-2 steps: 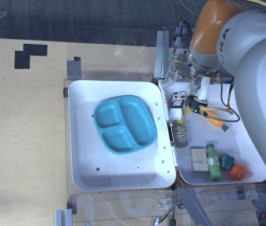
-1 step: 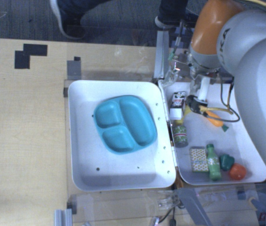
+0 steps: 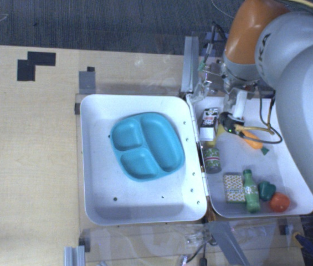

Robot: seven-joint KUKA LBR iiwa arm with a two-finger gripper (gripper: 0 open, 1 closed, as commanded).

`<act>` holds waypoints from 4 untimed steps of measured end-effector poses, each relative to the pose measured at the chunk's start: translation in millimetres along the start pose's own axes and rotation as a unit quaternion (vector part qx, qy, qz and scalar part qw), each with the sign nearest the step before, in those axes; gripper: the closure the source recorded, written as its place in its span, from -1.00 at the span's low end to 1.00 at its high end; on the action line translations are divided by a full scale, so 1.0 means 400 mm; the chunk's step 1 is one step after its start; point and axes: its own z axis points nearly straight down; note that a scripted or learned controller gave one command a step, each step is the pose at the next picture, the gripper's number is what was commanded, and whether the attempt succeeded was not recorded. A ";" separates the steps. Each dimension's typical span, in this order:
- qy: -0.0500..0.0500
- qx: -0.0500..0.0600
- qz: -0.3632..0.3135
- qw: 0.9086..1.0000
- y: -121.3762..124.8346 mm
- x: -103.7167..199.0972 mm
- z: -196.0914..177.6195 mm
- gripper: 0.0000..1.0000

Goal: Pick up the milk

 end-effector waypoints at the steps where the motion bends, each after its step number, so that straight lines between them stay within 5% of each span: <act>1: 0.000 0.000 0.000 1.000 0.000 0.000 0.000 -1.00; 4: 0.000 0.000 0.000 1.000 0.000 0.000 0.000 -1.00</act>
